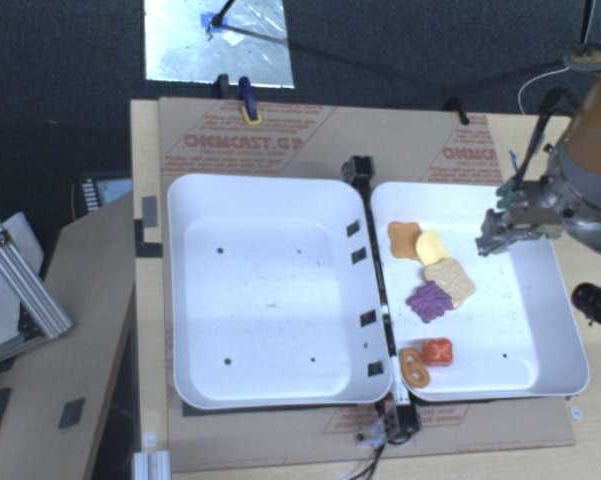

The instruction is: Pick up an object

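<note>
Hand (492,238) above smooth white bin (540,368) — lumpy purple toy (431,301)

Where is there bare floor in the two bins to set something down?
The left white bin is bare throughout. In the right white bin, its right half is free; the orange, yellow, tan and purple toy foods crowd along the black divider.

Even, diffuse light from above fills the scene, moderately bright. The two white bins, left (265,288) and right (520,348), are nearly washed out, with faint grey shading along their inner walls. The foil-like sheet (218,28) at top shows mottled glare. The dark floor (60,68) is dim and grainy. The toy foods cast only small, soft shadows. The whole picture is low in resolution and slightly soft; the end effector (502,230) looks blurred, its edges smeared.
</note>
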Robot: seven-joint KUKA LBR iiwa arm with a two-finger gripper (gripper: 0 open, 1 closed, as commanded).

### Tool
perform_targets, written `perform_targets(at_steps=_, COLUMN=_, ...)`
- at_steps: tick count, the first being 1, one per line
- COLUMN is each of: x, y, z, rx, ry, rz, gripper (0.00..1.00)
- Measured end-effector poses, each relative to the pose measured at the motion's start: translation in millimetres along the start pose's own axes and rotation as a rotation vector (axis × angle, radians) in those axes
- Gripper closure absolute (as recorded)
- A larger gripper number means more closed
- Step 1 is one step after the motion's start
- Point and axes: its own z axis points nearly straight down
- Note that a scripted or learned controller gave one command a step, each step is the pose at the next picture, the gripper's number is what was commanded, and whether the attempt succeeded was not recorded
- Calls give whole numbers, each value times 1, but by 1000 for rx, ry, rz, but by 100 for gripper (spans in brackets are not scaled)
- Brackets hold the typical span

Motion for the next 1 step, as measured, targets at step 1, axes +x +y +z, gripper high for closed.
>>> perform_targets(at_steps=1, x=65, y=29, z=4, rx=12, ry=1, rz=2, gripper=100)
